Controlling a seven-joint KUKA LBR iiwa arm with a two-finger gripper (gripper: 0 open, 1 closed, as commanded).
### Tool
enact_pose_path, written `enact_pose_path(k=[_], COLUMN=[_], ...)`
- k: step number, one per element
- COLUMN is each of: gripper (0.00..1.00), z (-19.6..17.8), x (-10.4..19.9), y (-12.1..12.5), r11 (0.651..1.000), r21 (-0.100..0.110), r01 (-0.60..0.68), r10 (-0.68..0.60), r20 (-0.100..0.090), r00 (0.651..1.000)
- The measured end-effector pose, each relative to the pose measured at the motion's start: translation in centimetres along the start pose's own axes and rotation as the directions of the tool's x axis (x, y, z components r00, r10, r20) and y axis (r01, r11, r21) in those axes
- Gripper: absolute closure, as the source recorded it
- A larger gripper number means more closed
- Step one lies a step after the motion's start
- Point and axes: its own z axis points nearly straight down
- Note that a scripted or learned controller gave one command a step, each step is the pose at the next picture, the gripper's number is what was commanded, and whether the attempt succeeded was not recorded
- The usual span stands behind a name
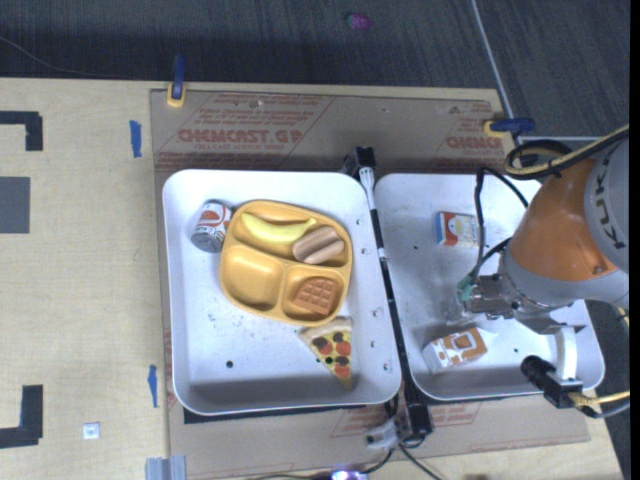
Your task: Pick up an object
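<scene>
well, pincer (476,308) above small carton (458,348) in right bin (420,268); grip state unclear.

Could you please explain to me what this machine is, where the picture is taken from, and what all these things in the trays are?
This is one picture from a camera fixed above a bench, looking down at a slant. The grey and orange shape on the right is a robot arm; its hand hangs over the right bin, and I cannot tell whether it holds anything. That bin holds two small cartons, one near the back and one near the front beside the hand. The left bin holds a yellow divided tray of toy food, a small can at its corner and a toy pizza slice in front.
</scene>
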Motion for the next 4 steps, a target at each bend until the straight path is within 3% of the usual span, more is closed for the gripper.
enact_pose_path(k=[1,4], gripper=[0.00,0.00], z=[0.0,1.4], x=[0.0,0.2], y=[0.0,-0.9], r11=[1.000,1.000], r21=[0.000,-0.007], r01=[0.000,0.000], r10=[0.000,0.000], r20=[0.000,0.000], r00=[1.000,1.000])
